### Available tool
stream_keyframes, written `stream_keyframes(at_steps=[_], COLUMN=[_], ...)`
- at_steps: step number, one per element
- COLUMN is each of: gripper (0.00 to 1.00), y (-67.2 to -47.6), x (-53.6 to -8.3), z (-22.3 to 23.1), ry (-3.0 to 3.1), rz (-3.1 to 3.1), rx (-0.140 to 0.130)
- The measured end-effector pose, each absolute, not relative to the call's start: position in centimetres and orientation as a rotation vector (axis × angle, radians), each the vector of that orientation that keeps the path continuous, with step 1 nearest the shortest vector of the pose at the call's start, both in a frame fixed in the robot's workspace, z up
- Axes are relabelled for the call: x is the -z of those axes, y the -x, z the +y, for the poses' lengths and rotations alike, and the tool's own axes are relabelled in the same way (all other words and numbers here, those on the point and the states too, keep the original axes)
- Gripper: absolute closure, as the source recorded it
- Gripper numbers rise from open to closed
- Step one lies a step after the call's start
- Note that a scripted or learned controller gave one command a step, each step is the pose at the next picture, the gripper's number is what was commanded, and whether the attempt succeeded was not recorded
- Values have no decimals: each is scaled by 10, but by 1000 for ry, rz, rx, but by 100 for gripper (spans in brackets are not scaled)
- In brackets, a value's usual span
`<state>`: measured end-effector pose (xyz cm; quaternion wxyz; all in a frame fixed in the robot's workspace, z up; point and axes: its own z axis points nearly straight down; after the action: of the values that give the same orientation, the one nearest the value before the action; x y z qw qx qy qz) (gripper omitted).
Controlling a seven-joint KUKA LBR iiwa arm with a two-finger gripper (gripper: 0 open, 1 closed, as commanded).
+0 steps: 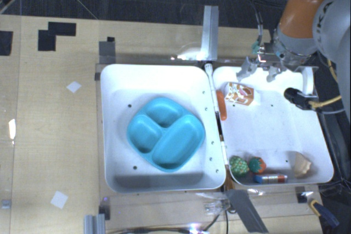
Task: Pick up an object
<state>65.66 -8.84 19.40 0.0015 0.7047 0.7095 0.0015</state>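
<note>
Left bin (112, 118) — blue tray (165, 133) | right bin (307, 134) — snack packet (239, 94) | jaws (259, 71) spread, unladen

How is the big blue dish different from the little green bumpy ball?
The blue dish is much larger than the green ball. The dish is smooth with three compartments; the ball is round and bumpy. The dish sits mid-bin in the left bin, the ball near the front edge of the right bin. Both rest in white bins.
</note>
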Motion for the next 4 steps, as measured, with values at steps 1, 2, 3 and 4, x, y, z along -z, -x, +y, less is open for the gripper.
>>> stream_keyframes(at_steps=[1,2,3,4], gripper=[0,0,0,0], y=[-663,-660,-655,-663], x=[-117,-111,-110,-109], z=[-94,-99,-108,-126], ry=[-2221,-2048,-1997,-1955], rz=[2186,2327,2373,2411], rx=[-35,-58,-55,-48])
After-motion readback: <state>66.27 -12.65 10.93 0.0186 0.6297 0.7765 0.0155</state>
